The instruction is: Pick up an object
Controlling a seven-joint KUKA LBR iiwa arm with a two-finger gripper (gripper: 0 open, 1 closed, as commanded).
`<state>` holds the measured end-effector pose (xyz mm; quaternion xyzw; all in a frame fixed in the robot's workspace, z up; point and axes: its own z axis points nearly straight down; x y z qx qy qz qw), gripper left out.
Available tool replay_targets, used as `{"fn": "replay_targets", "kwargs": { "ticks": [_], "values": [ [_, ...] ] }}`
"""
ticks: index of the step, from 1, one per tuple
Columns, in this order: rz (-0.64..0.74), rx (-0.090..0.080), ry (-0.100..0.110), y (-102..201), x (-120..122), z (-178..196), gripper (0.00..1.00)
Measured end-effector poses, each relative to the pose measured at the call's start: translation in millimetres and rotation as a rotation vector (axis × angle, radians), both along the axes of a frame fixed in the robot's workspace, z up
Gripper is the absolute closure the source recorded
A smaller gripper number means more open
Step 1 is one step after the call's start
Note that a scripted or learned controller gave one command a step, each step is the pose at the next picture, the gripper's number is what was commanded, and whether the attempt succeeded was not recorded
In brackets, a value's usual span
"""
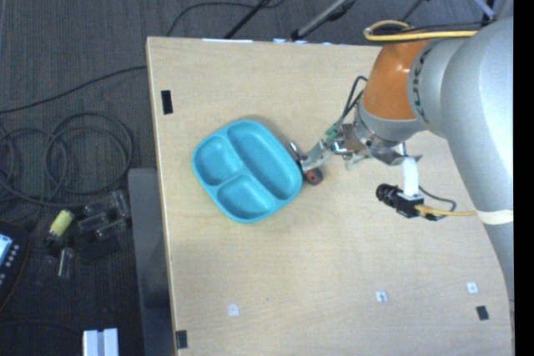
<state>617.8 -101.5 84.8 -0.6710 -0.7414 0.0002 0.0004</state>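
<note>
Right now the gripper (305, 162) sits at the blue tray's (247, 170) right rim, its spread impossible to tell, so it should settle squarely over that rim before closing.

- Even, fairly bright light is falling on the pale wooden surface (334, 279), with no hard glare showing on it.
- The blue plate (248, 170) is casting a soft, narrow shadow along its lower edge, so the light is coming mostly from above.
- The arm (467, 96) is catching a mild sheen on its grey casing (the orange band is looking duller).
- The dark floor (75, 29) is staying dim, its cables only faintly readable.
- The whole frame is looking slightly soft and grainy; small parts around the end effector (310, 163) are blurring together.
</note>
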Motion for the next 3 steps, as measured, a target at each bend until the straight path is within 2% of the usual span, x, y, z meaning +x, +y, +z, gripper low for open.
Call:
{"fn": "replay_targets", "kwargs": {
  "ticks": [1, 2, 3],
  "values": [
    [-0.02, 0.0, 0.002, 4.2, -47.0, -1.4, 0.0],
    [-0.022, -0.001, 0.001, -3.9, 3.5, -1.8, 0.0],
    [-0.083, 0.001, 0.003, -2.3, -13.9, -2.1, 0.0]
  ]
}}
